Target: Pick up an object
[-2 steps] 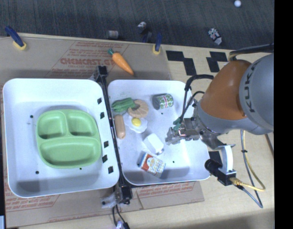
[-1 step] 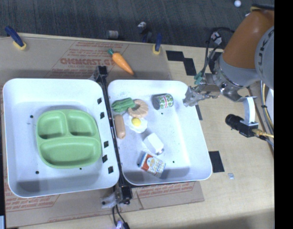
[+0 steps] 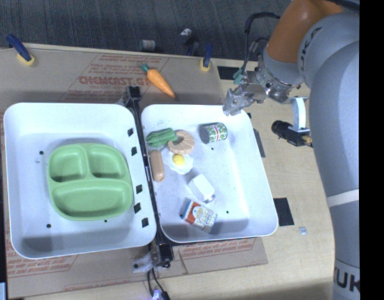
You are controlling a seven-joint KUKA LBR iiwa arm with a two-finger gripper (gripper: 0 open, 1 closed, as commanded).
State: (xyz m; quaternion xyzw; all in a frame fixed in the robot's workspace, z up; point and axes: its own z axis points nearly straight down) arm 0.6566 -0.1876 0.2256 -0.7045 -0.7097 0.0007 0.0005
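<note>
Gripper (image 3: pixel 234 107) poised over the top edge of the right bin (image 3: pixel 257 186), near its upper right corner, at the end of the arm (image 3: pixel 323 55) coming in from three o'clock. Nothing visible between the tips. Open or closed: cannot tell at this slant.

Nearest candidate: the small can (image 3: pixel 213 132), lying on its side inside the right bin, near the gripper, toward seven o'clock from it. Long axis roughly along the nine-to-three line, lid end toward nine. Apart from the bin wall and from its neighbours.

Farther along the same seven o'clock bearing, a tight cluster: green vegetable (image 3: pixel 159 137), shell-like pastry (image 3: pixel 182 142), fried egg (image 3: pixel 179 162), sausage (image 3: pixel 157 165) upright along twelve-to-six. White block (image 3: pixel 201 187) and carton (image 3: pixel 198 214) lower, toward six.

Carrot (image 3: pixel 160 82) outside the bins, on the cardboard at nine o'clock from the gripper. Green divided plate (image 3: pixel 88 181) in the left bin (image 3: pixel 17 186).

Judged best move: short descent toward seven, closing across the can's narrow width.
</note>
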